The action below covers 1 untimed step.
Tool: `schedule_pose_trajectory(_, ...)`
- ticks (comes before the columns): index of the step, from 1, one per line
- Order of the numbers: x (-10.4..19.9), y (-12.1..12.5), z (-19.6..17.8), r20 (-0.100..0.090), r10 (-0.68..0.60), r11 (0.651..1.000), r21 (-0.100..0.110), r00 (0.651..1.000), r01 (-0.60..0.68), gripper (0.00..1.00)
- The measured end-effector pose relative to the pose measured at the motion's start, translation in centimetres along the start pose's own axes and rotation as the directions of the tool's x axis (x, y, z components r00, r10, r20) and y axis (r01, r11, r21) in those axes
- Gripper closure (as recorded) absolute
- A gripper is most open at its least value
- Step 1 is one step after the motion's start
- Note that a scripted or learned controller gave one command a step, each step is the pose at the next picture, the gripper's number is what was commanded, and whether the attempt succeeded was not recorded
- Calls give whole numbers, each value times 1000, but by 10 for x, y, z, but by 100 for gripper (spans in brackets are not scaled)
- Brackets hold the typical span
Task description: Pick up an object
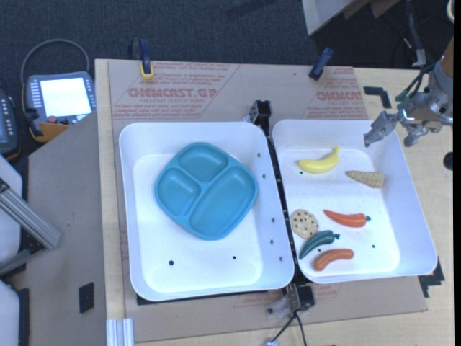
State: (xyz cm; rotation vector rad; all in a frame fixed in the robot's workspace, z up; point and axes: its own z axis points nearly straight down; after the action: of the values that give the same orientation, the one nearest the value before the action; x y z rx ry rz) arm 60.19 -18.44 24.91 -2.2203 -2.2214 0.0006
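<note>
The right bin (410, 193) holds several toy foods: a yellow banana (319, 162), a tan cone-shaped piece (365, 179), a red chili pepper (346, 218), a round cookie (305, 223), a green pepper (318, 242) and an orange sausage (333, 259). My gripper (395, 130) hangs open at the far right corner of this bin, above its rim, with nothing between its two grey fingers. It stands up and to the right of the tan piece, apart from every object.
The left bin (137, 193) bears a blue divided plate (207, 189). A black clamp (261, 112) sits between the bins at the back. A tablet-like device (63, 96) lies off the bench at the left.
</note>
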Motion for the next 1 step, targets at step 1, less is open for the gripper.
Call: schedule_pose_trajectory(1, -2, 7, 44, -1, 0, 1000, 2, 1000, 0, 0)
